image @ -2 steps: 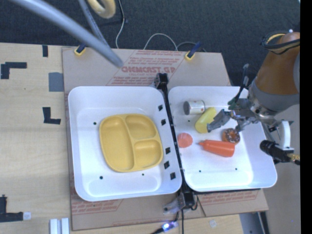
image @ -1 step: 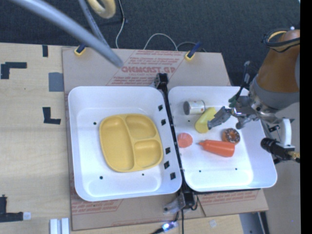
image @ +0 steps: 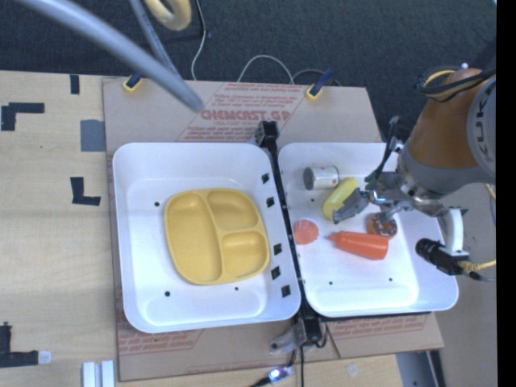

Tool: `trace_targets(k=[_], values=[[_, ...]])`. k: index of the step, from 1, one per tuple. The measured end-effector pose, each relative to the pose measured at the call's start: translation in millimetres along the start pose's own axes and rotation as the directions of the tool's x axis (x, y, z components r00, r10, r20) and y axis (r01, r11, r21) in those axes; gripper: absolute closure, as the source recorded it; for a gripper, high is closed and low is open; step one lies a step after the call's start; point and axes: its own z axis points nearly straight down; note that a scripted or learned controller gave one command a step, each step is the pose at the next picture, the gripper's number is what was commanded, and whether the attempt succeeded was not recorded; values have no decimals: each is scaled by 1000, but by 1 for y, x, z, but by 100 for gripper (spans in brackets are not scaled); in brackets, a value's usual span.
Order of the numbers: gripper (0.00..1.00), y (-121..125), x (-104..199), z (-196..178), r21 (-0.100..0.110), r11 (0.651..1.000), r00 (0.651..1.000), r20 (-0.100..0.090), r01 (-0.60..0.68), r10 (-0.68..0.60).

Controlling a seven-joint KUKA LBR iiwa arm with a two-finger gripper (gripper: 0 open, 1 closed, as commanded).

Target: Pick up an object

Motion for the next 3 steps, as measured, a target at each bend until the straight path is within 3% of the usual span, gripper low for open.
trace_targets(k=[2,3], values=[[0,-3,-4,99,1,1000,1000,1,-1,1],[100,-2,-2,86,-1,1000,1000,0,2,-2]])
